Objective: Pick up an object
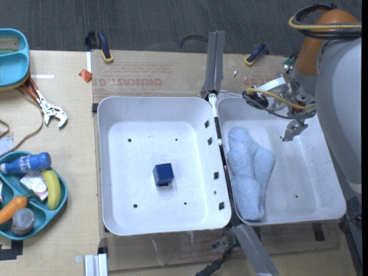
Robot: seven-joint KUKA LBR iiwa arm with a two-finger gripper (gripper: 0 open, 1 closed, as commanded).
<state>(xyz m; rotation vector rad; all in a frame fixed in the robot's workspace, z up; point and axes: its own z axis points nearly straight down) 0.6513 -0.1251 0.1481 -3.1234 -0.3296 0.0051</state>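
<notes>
Camera view: two shallow white bins sat side by side, smooth moulded plastic with rounded corners and small dark holes in the floors. The left bin [115,154] held a blue cube [164,173], small, hard-edged, matte, near the floor's middle and a bit toward the front. The right bin [305,177] held a pale blue towel [248,171], soft terry texture, bunched into a long lumpy roll lying along the bin's left wall.

The bins rested on a brown cardboard sheet [144,73] with red print that read mirrored or upside down; I couldn't make out the words. Blue-and-yellow clamps [99,43] pinned its back edge.

The arm [339,68] came in from the right, grey casing with an orange band, cables looped round the wrist. The gripper [292,130] hung over the back of the right bin, to the right of the towel's top end and apart from it. Fingers were too small and dark to read, so open or shut: can't tell. Nothing showed between them. The cube was well apart from the gripper, across the divider in the other bin.

Left of the bins, on the bench: a metal wrench [50,111], a teal tray [11,56], and a teal plate [60,197] carrying a banana [53,188], a carrot [11,208], a blue bottle [26,163] and a can [22,221].
</notes>
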